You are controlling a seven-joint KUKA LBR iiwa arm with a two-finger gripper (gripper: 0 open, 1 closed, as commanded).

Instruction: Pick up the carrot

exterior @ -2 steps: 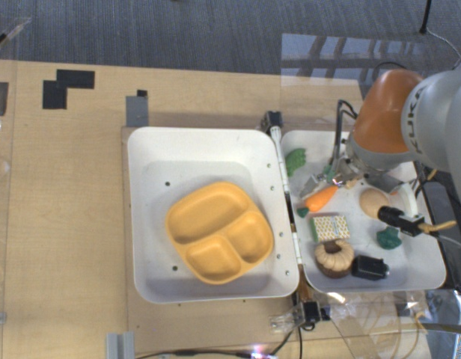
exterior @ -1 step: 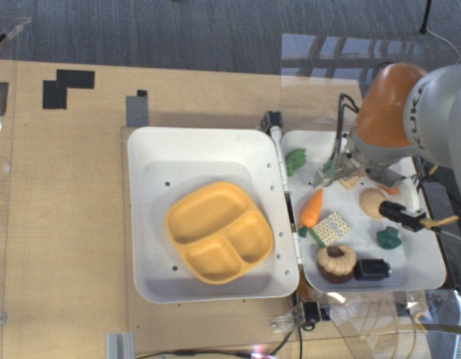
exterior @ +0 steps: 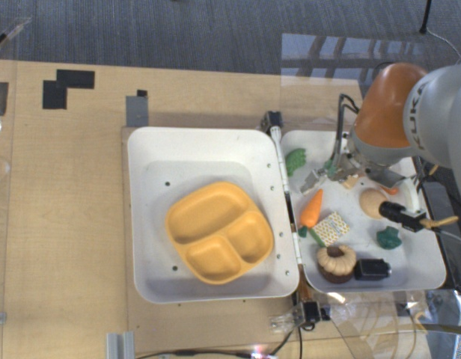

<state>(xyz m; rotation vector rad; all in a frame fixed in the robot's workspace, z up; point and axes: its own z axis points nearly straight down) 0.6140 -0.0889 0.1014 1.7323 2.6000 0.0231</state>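
Bins [exterior: 141,223]: 2 | yellow tray [exterior: 219,232]: 1 | carrot [exterior: 312,208]: 1, lying free | tool [exterior: 337,172]: grip state unclear

Scanning for anything readable: on my grey arm housing [exterior: 444,111] at the right, part of a dark brand mark shows, too cut off and slanted for me to read. No other writing that I can read.

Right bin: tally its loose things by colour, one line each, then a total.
Right bin:
Orange: 1, the carrot
Green: 2, one at the top left, one at the right
Tan or beige: 2
Black: 1
Chequered: 1
Total: 7
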